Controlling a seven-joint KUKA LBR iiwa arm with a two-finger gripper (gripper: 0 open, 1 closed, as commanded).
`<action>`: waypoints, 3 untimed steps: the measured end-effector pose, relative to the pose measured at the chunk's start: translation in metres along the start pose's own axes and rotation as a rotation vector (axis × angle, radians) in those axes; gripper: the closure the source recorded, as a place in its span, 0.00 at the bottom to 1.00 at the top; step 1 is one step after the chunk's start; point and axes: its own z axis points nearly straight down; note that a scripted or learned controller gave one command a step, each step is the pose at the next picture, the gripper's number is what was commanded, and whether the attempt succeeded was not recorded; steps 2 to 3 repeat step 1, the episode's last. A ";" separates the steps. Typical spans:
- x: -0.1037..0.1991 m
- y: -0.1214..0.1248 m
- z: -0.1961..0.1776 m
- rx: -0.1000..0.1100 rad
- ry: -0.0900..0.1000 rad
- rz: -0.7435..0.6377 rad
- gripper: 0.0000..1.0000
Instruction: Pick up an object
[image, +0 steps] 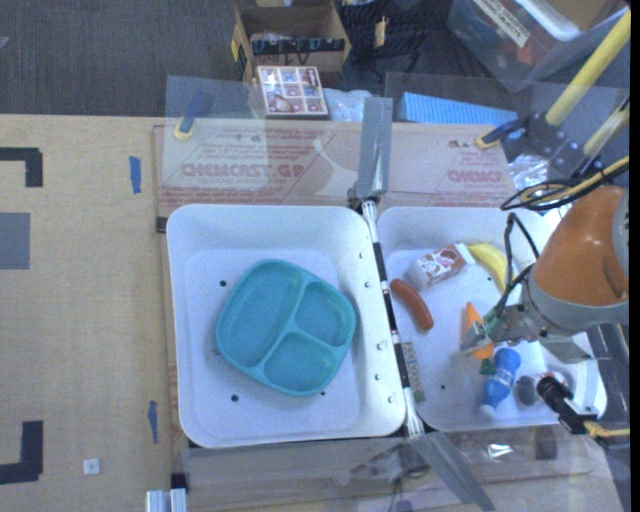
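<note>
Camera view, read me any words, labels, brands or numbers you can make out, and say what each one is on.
"CHEMCAST GP" reads reversed in red on the clear sheet behind the left bin.
The same red print on the clear sheet behind the right bin is too faint to read.
The small carton in the right bin has a label too blurred to read.
The picture box beyond the bench shows images, no legible text.

arm (585, 265) reaching in, hand (487, 335) lowered
</note>
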 end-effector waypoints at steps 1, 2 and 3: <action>0.038 0.049 -0.089 0.011 0.002 0.077 1.00; 0.038 0.049 -0.089 0.011 0.002 0.077 1.00; 0.038 0.049 -0.089 0.011 0.002 0.077 1.00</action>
